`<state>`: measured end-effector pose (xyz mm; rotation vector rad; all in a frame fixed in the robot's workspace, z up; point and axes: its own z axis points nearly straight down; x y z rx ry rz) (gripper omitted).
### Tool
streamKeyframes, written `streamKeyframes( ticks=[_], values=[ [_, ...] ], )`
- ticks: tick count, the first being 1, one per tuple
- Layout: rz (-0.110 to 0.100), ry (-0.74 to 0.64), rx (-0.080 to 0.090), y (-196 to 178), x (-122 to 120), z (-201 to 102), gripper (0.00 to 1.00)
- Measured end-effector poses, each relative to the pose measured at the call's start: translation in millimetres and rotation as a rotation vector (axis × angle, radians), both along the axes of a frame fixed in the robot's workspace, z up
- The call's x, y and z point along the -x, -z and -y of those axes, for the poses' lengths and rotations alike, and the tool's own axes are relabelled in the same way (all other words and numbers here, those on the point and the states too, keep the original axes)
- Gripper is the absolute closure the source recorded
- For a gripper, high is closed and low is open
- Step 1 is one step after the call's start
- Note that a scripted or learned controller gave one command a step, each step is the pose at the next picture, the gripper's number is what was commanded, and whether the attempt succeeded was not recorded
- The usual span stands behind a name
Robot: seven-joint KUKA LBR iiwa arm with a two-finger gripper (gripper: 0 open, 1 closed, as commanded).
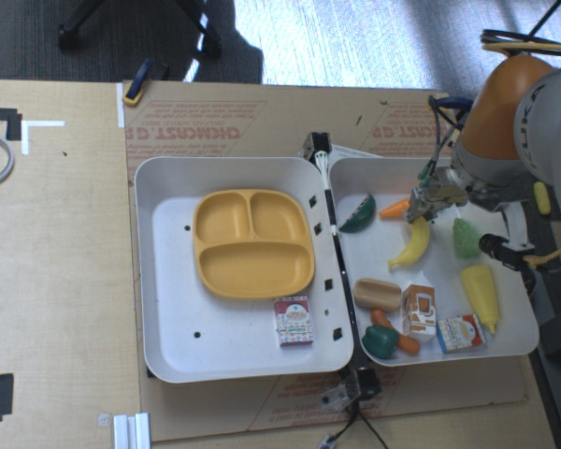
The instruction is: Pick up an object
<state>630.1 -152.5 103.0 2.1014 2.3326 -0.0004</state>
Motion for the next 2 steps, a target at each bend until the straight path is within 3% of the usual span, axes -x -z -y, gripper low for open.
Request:
streamKeyframes(
  ticks=[1, 2],
  values=[
    [0.0, 0.0, 0.0, 0, 0, 0, 0.0],
    [0.001, 0.001, 0.001, -10, -1, 0, 1.0]
  ],
)
